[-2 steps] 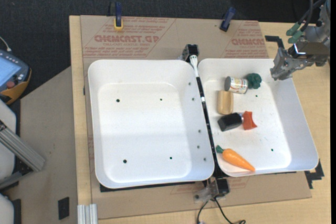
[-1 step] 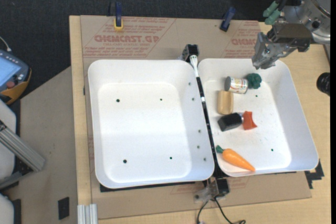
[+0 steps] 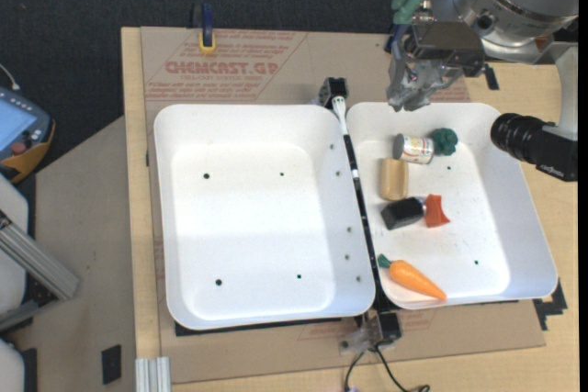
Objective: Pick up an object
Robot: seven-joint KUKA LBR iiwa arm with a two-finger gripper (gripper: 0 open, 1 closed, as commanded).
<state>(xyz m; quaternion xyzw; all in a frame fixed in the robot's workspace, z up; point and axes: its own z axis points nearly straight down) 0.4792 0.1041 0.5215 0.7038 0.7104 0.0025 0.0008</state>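
My gripper (image 3: 404, 98) hangs over the far edge of the right bin (image 3: 514, 225), above and just left of a small silver can (image 3: 415, 149). A dark green lump (image 3: 445, 140) touches the can on its right. Nearer the camera lie a tan wooden block (image 3: 394, 179), a black block (image 3: 401, 214) and a small red piece (image 3: 435, 210) beside it. An orange carrot (image 3: 415, 279) rests at the bin's near left corner. Nothing shows between the fingers.
The left bin (image 3: 248, 216) sits beside the right one, their rims meeting along a black hinge strip (image 3: 354, 179). A black cylinder (image 3: 537, 142) juts in over the right bin's far right rim. Brown cardboard (image 3: 220, 60) lies under both bins.
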